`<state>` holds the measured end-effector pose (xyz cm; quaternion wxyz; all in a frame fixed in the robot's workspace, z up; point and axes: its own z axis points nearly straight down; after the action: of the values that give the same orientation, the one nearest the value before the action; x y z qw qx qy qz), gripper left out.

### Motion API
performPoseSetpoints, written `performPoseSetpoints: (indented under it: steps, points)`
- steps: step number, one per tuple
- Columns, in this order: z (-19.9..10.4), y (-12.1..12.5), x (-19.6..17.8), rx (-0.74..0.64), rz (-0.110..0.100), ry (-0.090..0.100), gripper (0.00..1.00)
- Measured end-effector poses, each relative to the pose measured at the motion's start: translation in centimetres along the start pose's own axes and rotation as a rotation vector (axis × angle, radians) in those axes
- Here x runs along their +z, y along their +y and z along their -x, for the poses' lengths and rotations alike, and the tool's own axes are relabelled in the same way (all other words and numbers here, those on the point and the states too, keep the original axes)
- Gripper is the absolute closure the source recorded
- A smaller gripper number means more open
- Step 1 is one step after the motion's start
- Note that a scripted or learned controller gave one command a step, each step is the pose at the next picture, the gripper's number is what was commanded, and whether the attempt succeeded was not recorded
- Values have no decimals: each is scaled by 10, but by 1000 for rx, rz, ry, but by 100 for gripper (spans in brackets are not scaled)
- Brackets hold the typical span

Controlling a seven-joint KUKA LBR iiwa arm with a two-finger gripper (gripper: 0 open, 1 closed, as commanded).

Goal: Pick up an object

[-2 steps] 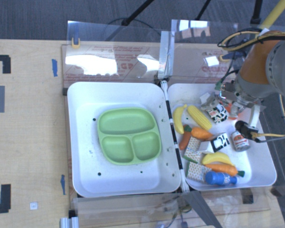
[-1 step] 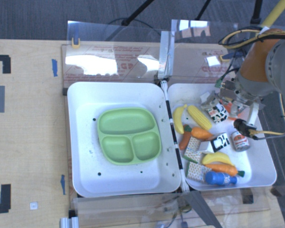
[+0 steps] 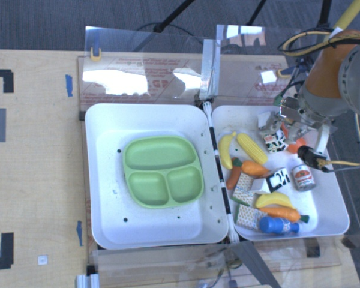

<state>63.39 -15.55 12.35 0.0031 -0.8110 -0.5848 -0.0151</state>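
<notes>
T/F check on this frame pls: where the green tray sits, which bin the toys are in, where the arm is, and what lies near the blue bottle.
1. The green divided plate lies in the left bin. True.
2. The plate holds a banana. False: its three compartments hold nothing; the banana is in the right bin.
3. The arm's orange band is above the right bin's far corner. True.
4. The blue bottle lies at the far edge of the right bin. False: it lies at the near edge, just in front of a carrot.
5. The corn cob lies right of the banana. True.
</notes>
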Motion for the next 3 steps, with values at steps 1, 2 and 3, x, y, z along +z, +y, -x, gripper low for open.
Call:
performPoseSetpoints:
  steps: [1, 2, 3]
  points:
    - [-69, -36, -57, -323, -20, -27, 100]
    - [-1, -91, -204, -388, -15, -27, 100]
    - [-16, -33, -150, -444, -14, -27, 100]
